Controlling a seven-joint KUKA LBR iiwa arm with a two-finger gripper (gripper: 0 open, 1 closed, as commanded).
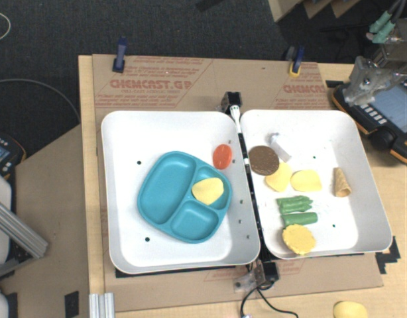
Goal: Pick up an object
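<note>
Camera view: looking down at a slant on both bins
Left bin (117, 177): holds a teal divided plate (170, 197), turned so that its long axis runs from the far left to the near right
Yellow piece on plate (207, 190): lies in the plate's right-hand compartment, long axis roughly left to right
Orange-red piece (222, 156): on the bin floor, just beside the plate's far right edge, near the wall between the bins
Right bin (362, 177): holds the loose small things
Brown disc (263, 159): flat, near the dividing wall; a small grey piece (279, 147) lies just beyond it, slanting from far left to near right
Yellow wedge (279, 177): touches the disc's near edge
Yellow lump (305, 180): just right of the wedge
Tan cone (341, 182): lies on its side toward the right wall, long axis running far to near
Green pieces (294, 204): two stubby bars, one behind the other (301, 218), both with the long axis left to right
Yellow round piece (299, 238): nearest the front rim, just below the green bars
Bench: a printed cardboard sheet (157, 81) under the bins, held by two clamps (119, 55) at its far edge
Claw: cannot tell whether wide, narrow or holding anything
</note>
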